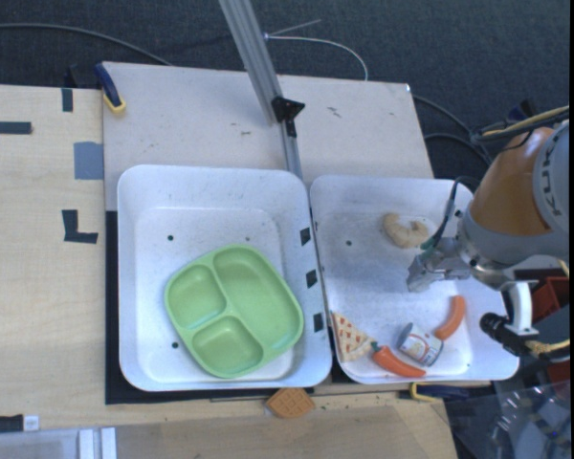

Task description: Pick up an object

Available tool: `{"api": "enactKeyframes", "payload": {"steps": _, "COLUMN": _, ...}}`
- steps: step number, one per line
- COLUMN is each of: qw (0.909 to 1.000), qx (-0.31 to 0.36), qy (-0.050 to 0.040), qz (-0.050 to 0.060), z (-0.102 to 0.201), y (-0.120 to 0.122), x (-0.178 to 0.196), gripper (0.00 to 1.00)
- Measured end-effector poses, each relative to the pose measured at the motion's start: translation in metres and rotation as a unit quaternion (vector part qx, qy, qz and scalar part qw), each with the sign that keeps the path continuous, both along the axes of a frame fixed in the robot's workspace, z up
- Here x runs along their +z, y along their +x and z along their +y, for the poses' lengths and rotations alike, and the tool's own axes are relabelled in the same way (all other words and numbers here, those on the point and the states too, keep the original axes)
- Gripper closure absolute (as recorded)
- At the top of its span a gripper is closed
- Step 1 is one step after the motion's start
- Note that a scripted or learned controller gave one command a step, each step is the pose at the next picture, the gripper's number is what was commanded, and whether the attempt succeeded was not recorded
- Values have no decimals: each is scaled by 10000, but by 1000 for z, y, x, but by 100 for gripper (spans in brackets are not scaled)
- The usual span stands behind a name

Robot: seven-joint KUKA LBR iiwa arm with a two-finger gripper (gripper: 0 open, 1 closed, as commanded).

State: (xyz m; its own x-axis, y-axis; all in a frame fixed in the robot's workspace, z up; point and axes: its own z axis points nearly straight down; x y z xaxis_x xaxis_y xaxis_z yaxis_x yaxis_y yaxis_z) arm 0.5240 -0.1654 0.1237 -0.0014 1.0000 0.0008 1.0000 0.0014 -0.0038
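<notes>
Gripper hangs low over the right bin, in the right-middle of the frame; whether it is wide, narrow or holding anything cannot be told from here. A tan pastry lies just up and left of it, apart from it. Below it, near the bin's lower right, an orange sausage lies beside a small can, with a carrot along the lower edge and a waffle wedge at the lower left corner. The left bin holds a green divided plate. A round cookie lies on the bench below the bins.
</notes>
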Motion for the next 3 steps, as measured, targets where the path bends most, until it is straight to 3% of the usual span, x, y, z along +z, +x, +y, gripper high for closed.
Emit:
{"api": "enactKeyframes", "payload": {"steps": 2, "qw": 10000, "qx": 3, "qy": -13, "qz": -41, "z": 1, "y": 4, "x": 116, "gripper": 100}}
{"api": "enactKeyframes", "payload": {"steps": 3, "qw": 10000, "qx": 27, "qy": 4, "qz": -21, "z": 52, "y": 6, "x": 124, "gripper": 100}}
